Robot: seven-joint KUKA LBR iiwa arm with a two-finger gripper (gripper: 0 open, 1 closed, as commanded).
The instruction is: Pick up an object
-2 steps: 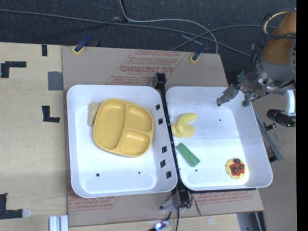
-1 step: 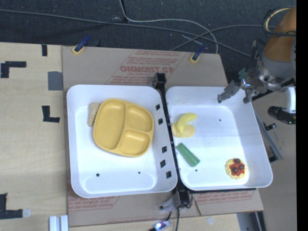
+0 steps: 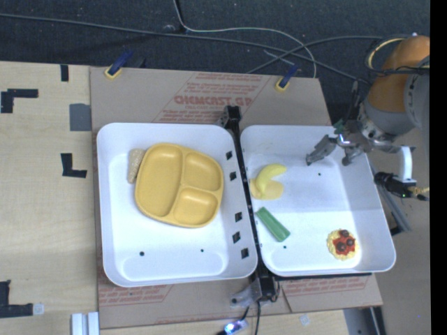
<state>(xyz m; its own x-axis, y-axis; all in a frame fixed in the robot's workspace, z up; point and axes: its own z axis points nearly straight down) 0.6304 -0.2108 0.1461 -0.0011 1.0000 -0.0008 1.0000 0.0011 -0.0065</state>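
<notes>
Right bin, near right corner: small round pizza toy.
Right bin, left edge: green cylinder, with a yellow chunk beyond it.
Left bin: yellow divided plate, a tan slice tucked under its left rim.
Gripper: above the right bin's far right corner, fingers spread apart, nothing between them.

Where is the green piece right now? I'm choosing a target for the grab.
The green piece lies in the right bin, near its left wall, just below the yellow toy and left of the small pizza toy.
</notes>
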